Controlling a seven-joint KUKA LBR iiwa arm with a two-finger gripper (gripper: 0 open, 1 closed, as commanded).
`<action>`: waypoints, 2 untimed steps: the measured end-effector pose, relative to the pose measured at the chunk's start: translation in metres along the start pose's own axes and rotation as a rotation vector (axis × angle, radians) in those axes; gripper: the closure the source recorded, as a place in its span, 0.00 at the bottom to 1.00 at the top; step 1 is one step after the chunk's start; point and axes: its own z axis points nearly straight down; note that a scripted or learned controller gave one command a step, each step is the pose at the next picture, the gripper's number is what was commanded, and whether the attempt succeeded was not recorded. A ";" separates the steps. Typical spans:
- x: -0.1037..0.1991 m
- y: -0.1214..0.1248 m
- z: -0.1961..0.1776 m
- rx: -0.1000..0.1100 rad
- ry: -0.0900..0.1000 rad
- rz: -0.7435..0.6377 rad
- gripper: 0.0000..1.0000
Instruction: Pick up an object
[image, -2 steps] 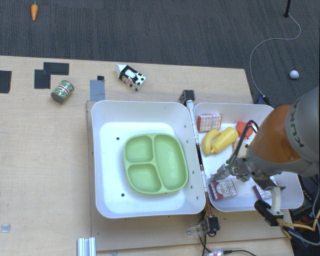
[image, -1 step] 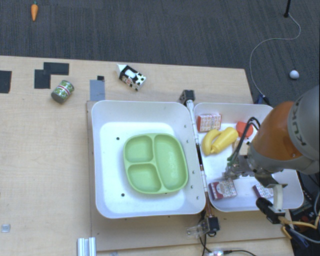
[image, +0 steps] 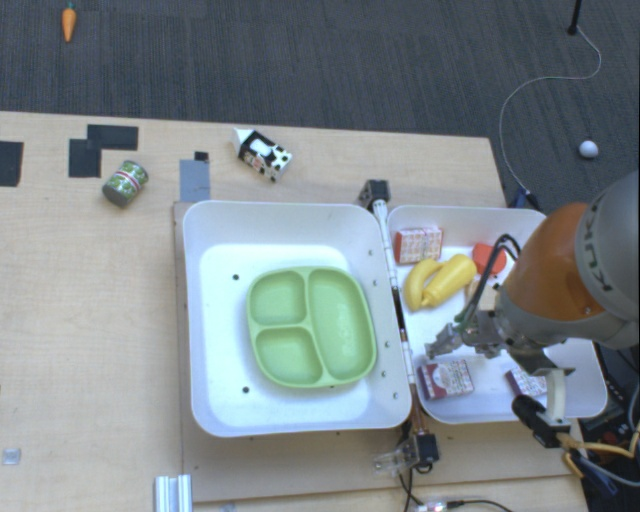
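Observation:
My gripper (image: 446, 345) hangs low over the right bin (image: 590, 395), near its left wall. It sits just above a dark red packet (image: 447, 380) and just below a yellow banana (image: 438, 281). A red and white box (image: 418, 243) lies at the bin's far left corner. An orange object (image: 487, 256) shows partly beside the arm's orange band (image: 548, 265). A second small packet (image: 525, 384) peeks out under the arm. Nothing is seen lifted by the gripper.
The left bin (image: 215, 300) holds a green divided plate (image: 310, 327). On the bench behind the bins are a small can (image: 124, 183) and a black and white cow toy (image: 263, 155). Cables lie at the front right (image: 600, 455).

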 end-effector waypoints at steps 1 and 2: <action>0.001 0.002 -0.011 -0.004 0.000 -0.003 1.00; 0.001 0.002 -0.010 -0.004 0.001 -0.002 0.00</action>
